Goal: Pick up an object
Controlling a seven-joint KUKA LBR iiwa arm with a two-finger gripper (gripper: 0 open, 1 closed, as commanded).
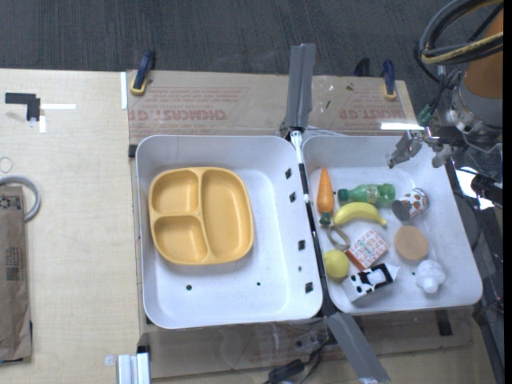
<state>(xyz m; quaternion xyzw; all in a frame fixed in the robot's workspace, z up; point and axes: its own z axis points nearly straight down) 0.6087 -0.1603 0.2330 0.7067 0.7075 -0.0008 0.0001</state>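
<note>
The gripper is hovering at two o'clock over the right bin, nothing held; finger state, I cannot tell.

Matt yellow plastic tray in a smooth white plastic bin; brown cardboard behind; pale wood bench; glossy green bottle.

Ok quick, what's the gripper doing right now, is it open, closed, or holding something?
Gripper: above the far edge of the right bin; open or closed cannot be told, and nothing is seen held.
</note>
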